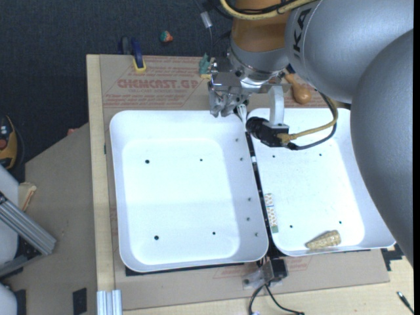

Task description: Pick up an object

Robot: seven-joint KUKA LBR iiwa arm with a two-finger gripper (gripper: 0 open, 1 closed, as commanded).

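You have the grey arm filling the right and far side of the view, its orange band sitting above the wrist, and it reaches in over the far edge of the table where the two white bins meet. The left bin lies broad and shallow beside the right bin, the two touching along a dark seam down the middle. The tool hangs at the far end of that seam, just over the left bin's far right corner; you cannot tell from here whether it is apart or together, and nothing shows held in it. Your likely target is the small tan wedge-shaped object, lying flat in the near right corner of the right bin, well apart from the tool. Judging by its look, it is light and probably rough-textured, perhaps a little soft or crumbly, so it should not slip much but may tip or skid when nudged. It tapers toward one end, so you would do best to close across its thicker middle, with the fingers set across its short width rather than along its length.
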